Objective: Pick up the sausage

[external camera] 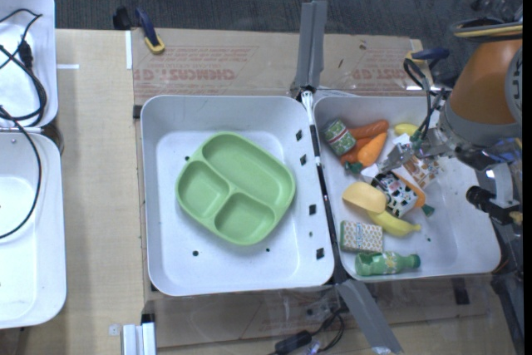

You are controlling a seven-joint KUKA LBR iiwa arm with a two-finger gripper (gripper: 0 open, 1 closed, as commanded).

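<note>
The sausage (371, 130) is a short orange-red link lying near the back of the right bin (465, 253), between a green can (339, 137) and a small yellow fruit (405, 130). An orange carrot (371, 149) lies just in front of it. My gripper (400, 162) reaches in from the right, low over the bin's middle, a little in front and to the right of the sausage. A black-and-white patterned item (396, 190) sits directly beneath it. Nothing shows as lifted.
The right bin also holds a yellow scoop-shaped piece (363, 197), a banana (398, 224), a cracker box (362, 236) and a green bottle (386, 263). A green divided plate (237, 189) lies in the left bin (166, 262). Cables hang beside the arm.
</note>
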